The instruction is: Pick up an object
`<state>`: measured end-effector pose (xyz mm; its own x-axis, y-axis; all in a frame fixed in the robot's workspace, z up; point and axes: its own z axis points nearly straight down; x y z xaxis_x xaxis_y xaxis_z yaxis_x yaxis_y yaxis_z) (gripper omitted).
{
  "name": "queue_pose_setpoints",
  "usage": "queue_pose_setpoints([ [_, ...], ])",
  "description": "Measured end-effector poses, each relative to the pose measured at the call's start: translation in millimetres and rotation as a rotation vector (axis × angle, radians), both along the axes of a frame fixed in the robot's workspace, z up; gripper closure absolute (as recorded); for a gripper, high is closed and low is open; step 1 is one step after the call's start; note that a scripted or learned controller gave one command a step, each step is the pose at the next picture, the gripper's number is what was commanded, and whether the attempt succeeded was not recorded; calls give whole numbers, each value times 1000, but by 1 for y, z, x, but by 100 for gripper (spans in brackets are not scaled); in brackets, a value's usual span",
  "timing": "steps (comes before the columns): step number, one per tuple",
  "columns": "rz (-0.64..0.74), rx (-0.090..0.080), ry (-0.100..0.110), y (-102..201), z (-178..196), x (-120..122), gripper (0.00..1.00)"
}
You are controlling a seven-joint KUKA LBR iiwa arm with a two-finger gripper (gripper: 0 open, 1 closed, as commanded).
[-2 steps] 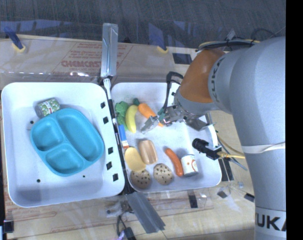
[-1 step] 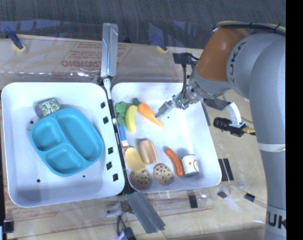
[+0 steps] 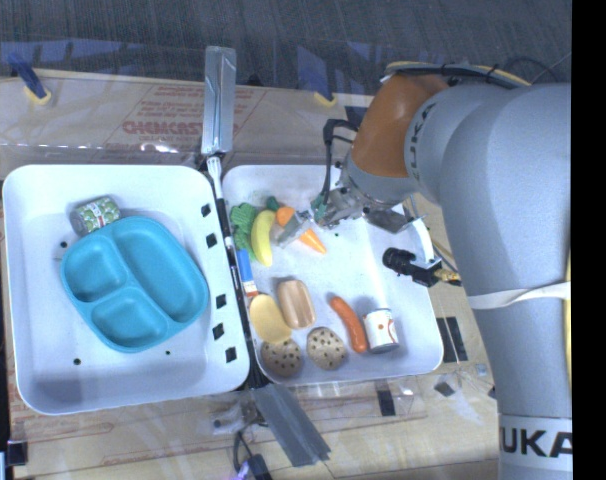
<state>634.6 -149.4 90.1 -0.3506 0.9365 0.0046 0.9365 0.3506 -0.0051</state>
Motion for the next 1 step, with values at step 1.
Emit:
queue_pose_setpoints([
  [1, 5, -1, -2, 0, 12, 1, 100],
])
